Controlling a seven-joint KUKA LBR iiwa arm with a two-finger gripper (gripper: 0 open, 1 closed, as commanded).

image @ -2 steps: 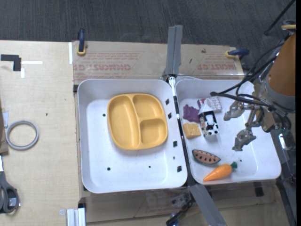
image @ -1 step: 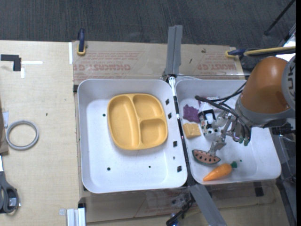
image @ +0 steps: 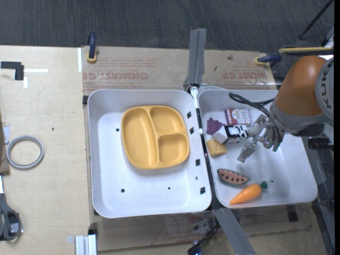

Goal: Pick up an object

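Carrot nearest, melon slice just behind. Gripper above right bin, jaws apart, empty. Risk: clutter nearby; fingers may clip neighbours, miss.

The left white bin is largely taken up by a yellow three-compartment plastic plate in its upper middle; bare floor runs along its lower edge and left side. In the right white bin, a purple grape-like toy, a small printed carton, a yellow wedge, a watermelon slice and an orange carrot crowd the left half. Its lower right stays open, with the grey arm overhanging the upper right.
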